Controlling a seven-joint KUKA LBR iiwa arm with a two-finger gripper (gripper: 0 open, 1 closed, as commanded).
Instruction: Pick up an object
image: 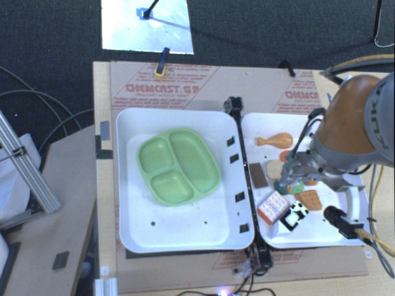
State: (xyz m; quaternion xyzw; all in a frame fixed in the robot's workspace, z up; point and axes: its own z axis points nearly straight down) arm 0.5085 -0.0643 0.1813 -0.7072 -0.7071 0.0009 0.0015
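My gripper (289, 179) is low over the middle of the right bin (265, 123), reaching in from the right. A small teal thing (284, 186) lies right at its tip; whether it is gripped I cannot tell. Close around it are a tan toast-like piece (310, 199), an orange and white box (272, 207), a black and white checkered thing (297, 215) and a brown flat block (258, 175). An orange drumstick (276, 141) lies further back in the same bin.
The left bin (133, 227) holds a green divided plate (179, 165). A black divider with clips (241, 165) runs between the two bins. Cardboard (185, 85) lies under both.
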